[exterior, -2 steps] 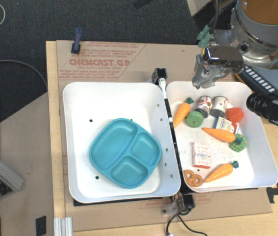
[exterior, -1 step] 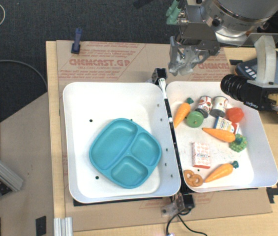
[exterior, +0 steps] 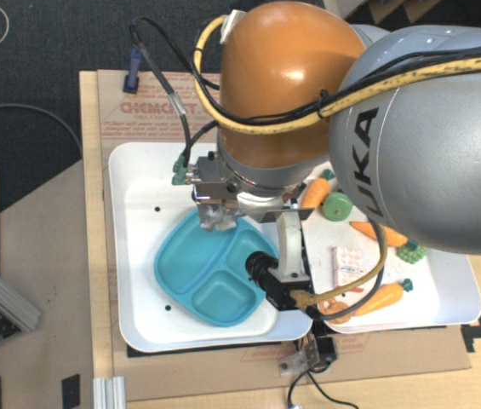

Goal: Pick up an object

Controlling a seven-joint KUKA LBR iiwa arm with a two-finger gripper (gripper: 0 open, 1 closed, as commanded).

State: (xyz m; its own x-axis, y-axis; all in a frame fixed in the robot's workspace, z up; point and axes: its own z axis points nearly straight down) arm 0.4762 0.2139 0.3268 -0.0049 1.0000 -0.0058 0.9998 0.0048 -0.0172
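2 white bins sit before us. In the left bin (exterior: 129, 228) we see a blue divided tray (exterior: 202, 271). The gripper (exterior: 217, 220) hangs at the tray's upper edge; we cannot tell how its jaws stand. Right of the tray, in the right bin (exterior: 453, 301), lie a carrot (exterior: 375, 298), a card (exterior: 348, 266) and a green round piece (exterior: 337, 206).
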